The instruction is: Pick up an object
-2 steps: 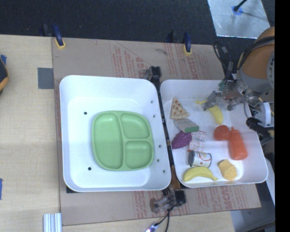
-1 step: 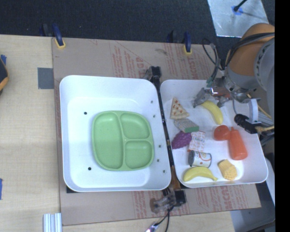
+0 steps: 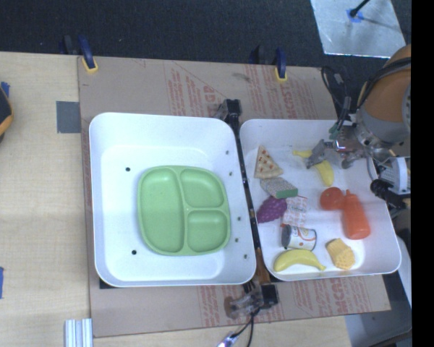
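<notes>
toy food pieces lie scattered in the right shallow white bin [image 3: 390, 262]: a yellow plastic banana [image 3: 298, 261] near the front edge, a small yellow corn cob [image 3: 340, 252] just beside it, an orange plastic bottle-shaped toy [image 3: 355, 217] with a red rounded piece [image 3: 330, 197] touching its upper end, a purple grape cluster [image 3: 271, 210], a tan pizza-slice wedge [image 3: 266, 164], a grey flat piece [image 3: 278, 187], a small white-and-red wrapped item [image 3: 297, 228], and a small yellow curved piece [image 3: 323, 172] toward the back. the left shallow white bin [image 3: 105, 194] holds a pale green divided plastic plate [image 3: 182, 210]. both bins sit on a cardboard sheet [image 3: 166, 85] clamped to the wooden tabletop [image 3: 29, 215].

the grey arm with its orange band [image 3: 387, 100] reaches in from the right, and its pincer [image 3: 336, 150] hangs at the back of the right bin, just above and beside the small yellow curved piece. whether the pincer is open or closed cannot be told, and nothing can be made out in its grip.

this looks like the approach step, with the pick not yet made. the small yellow curved piece seems the likeliest target. the next move probably calls for centring over that piece, lowering to the bin floor, and closing across its narrow side without nudging it toward the bin wall.
</notes>
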### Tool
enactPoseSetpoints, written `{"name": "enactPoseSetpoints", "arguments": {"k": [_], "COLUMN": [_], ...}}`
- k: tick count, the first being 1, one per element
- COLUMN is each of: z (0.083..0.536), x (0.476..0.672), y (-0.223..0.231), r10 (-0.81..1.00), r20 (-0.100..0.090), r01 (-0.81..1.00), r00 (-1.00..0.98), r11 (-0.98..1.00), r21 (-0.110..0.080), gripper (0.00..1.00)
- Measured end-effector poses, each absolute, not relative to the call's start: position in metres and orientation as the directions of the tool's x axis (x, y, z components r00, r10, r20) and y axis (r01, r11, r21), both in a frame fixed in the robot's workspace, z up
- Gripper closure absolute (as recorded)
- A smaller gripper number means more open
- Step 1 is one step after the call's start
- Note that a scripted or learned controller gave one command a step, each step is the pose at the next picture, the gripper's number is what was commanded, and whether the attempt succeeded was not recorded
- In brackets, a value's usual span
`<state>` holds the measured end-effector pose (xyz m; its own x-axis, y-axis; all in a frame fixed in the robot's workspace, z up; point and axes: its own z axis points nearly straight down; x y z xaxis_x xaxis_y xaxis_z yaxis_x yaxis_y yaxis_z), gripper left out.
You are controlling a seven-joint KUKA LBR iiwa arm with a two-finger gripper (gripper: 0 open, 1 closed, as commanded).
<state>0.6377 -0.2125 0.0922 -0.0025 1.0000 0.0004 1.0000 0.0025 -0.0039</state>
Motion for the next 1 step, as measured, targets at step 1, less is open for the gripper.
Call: {"name": "enactPoseSetpoints", "arguments": {"k": [1], "z": [0.0924], "x": [0.6567], "y": [-0.1836], "r10": [1.0], "r20": [0.0], "r01": [1.0], "r00": [-0.005], "r11": [0.005], "r21": [-0.001], "gripper": [0.0]}}
